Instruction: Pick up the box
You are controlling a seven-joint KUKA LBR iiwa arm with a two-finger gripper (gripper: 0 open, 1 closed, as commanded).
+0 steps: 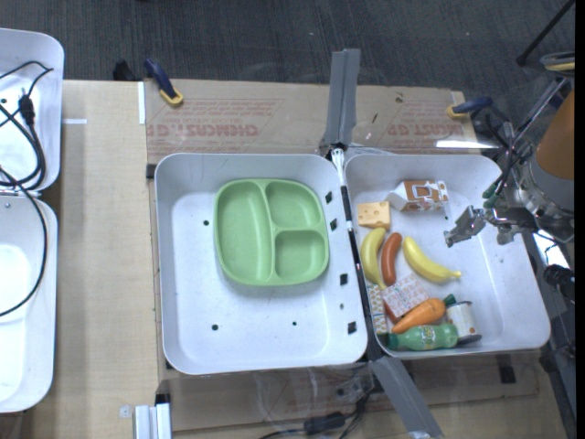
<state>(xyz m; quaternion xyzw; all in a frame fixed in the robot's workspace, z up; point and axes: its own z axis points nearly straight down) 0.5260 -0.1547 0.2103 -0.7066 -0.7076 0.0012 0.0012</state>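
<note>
The gripper (483, 227) hangs over the right side of the right bin (512, 332), coming in from the right edge of the camera view, and nothing sits between its fingers; the two prongs look spread apart with bare white floor showing between them, one reaching out to the left, the other nearer the wrist.

Now, the target: the box (420, 195), a small orange and white carton, lies up near the far wall of that same bin. From the gripper it is up and to the left in the view, near but clearly apart, no contact at all. Its long axis runs roughly left to right, tilted just a little, so the short sides face across the bin's depth.

Neighbours matter here. A cheese wedge (373, 214) sits just beside the carton on its left, and a banana (428, 261) lies below it, between carton and gripper path, with a sausage (391, 257) and a second banana (370, 254) further left.

My read: the approach has not closed on anything yet. The move ahead calls for a shift toward the far wall and leftward, with the fingers turned to close across the carton's narrow width, staying clear of the cheese
</note>
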